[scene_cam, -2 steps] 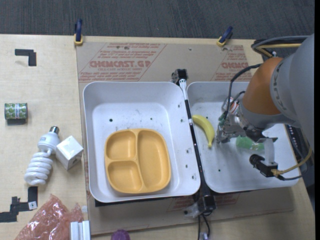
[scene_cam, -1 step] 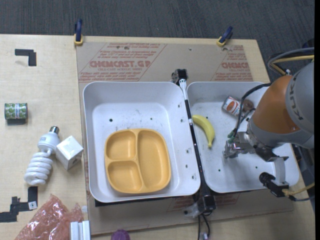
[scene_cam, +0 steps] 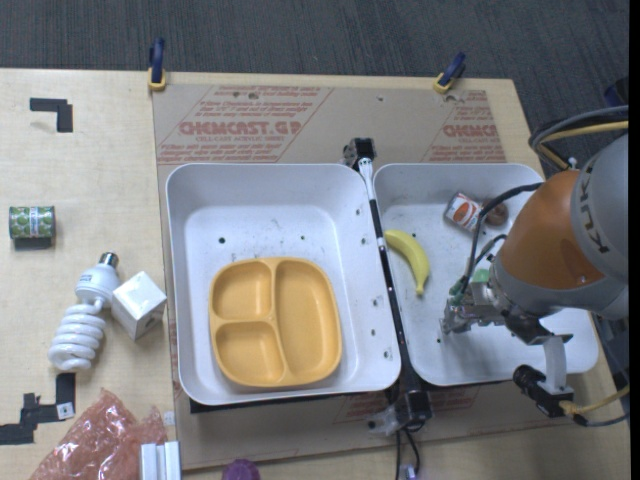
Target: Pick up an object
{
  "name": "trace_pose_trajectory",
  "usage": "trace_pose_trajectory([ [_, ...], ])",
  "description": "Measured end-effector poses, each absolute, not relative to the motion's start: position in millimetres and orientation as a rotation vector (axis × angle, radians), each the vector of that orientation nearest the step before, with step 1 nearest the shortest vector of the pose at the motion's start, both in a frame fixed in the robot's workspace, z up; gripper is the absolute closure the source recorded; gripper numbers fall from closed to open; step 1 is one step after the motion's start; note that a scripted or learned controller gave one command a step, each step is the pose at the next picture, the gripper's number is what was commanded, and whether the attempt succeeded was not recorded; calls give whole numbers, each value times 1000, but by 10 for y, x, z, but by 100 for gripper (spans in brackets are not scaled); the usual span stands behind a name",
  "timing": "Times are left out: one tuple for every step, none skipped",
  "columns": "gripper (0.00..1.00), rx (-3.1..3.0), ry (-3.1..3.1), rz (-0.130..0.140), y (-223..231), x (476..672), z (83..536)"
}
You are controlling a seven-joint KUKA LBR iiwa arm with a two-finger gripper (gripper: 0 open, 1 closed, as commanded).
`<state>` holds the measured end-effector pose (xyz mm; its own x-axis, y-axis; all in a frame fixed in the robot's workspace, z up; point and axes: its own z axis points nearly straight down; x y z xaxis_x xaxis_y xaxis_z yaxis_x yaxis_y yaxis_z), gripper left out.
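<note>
Yellow banana (scene_cam: 410, 257), yellow-orange divided plate (scene_cam: 274, 321)

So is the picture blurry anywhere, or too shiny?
Camera view: mostly sharp, lit evenly; the yellow plate and banana look crisp. The claw is small and murky under the arm. Soft shine on the white bin walls, no harsh glare.

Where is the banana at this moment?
In the camera view the banana lies in the right bin, near the bin's left wall. A small can lies up and to its right, and the gripper is lower right of it.
</note>
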<state>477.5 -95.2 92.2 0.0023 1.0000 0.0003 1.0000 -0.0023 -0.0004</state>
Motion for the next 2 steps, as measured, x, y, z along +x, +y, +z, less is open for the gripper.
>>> trace_pose_trajectory([
  [100,-2226,-2220,-2,-958,4789,1021],
  [100,-2220,-2225,0,-934,5018,1432],
])
